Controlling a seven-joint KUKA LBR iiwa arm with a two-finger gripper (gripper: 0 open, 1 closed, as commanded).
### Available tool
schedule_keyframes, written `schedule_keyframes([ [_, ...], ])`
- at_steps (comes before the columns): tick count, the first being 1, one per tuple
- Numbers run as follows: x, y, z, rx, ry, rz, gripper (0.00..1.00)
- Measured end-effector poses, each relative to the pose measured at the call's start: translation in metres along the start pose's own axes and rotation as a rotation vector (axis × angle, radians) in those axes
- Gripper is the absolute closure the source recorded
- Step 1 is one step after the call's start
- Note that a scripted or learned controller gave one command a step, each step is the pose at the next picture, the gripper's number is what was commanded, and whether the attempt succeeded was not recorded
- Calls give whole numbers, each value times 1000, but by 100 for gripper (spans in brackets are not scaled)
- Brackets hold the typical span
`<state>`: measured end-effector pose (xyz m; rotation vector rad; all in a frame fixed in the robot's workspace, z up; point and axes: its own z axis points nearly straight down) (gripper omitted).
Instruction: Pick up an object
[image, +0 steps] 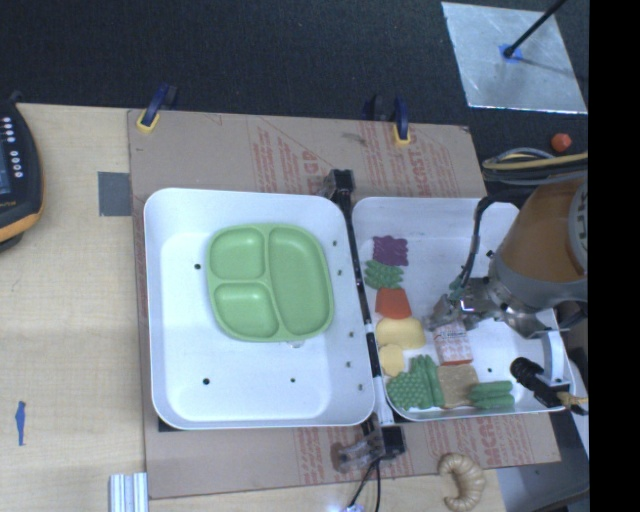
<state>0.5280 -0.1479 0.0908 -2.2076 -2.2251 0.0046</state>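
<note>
My fingers, spread unclear so I cannot tell their state, sit low in the right shallow white bin just above the small red-and-white packet; should descend straight, centred, avoiding the tan cracker.

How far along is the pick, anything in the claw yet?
Nothing looks lifted yet. The claw is low in the right bin, above a red-and-white packet; I can't tell if it grips. The grasp and lift remain. The green plate sits in the left bin.
</note>
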Motion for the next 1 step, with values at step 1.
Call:
schedule_keyframes([
  [1, 76, 26, -107, -15, -1, -4, 100],
])
